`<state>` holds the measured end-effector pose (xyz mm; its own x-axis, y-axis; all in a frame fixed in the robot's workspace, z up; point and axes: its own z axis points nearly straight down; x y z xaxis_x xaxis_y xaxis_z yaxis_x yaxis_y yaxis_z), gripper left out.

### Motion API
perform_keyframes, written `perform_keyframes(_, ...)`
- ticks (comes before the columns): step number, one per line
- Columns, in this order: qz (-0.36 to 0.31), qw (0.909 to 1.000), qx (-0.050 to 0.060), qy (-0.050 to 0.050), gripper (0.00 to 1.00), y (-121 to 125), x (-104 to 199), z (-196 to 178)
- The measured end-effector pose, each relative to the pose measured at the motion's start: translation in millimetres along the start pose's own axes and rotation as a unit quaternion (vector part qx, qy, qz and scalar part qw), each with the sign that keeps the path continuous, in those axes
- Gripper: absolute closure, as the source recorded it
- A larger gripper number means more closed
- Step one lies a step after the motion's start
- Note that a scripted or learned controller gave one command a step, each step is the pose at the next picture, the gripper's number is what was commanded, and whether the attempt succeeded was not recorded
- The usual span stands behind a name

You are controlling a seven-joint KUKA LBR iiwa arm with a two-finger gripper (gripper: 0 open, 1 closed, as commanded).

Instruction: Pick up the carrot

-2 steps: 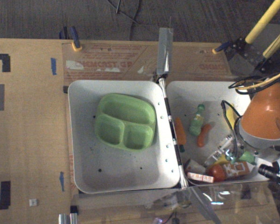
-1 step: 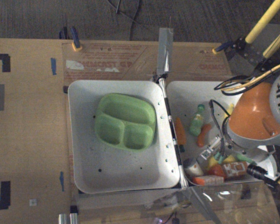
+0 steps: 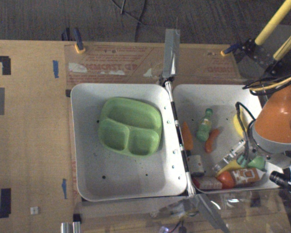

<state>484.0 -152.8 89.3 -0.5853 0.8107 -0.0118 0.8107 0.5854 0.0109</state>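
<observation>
Carrot (image 3: 186,136) lies in the right bin (image 3: 218,93), close along that bin's left wall, its length running roughly parallel to the divider between the two bins, nothing resting on it. Just right of it stands or lies a small green bottle (image 3: 204,125), and beside that a shorter orange-red piece (image 3: 211,141), slanted, near but apart from the carrot. Below the carrot, near the front left corner, sits a small dark-and-white can-like object (image 3: 196,164). The gripper (image 3: 231,158) is lower right of the carrot, well apart from it, over a cluster of items at the bin's front: a red round thing (image 3: 225,179), an orange-labelled packet (image 3: 246,176) and a yellow piece (image 3: 228,168). Its tip is too cluttered and blurred to make out, so whether it is spread or closed cannot be told, nor whether it touches the pile. The orange band (image 3: 277,120) of the arm looms at the right edge. The left bin (image 3: 85,144) holds a green compartment tray (image 3: 130,125).
</observation>
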Motion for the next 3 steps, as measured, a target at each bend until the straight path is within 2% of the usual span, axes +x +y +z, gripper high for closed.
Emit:
perform_keyframes(1,0.018,0.9998,0.004,0.004,0.00,26.2,0.8,-85.9)
perform_keyframes(2,-0.057,0.9984,0.001,-0.002,0.00,25.1,36.6,-0.2)
perform_keyframes(3,-0.199,0.9801,0.002,0.004,0.00,35.2,51.9,-95.9)
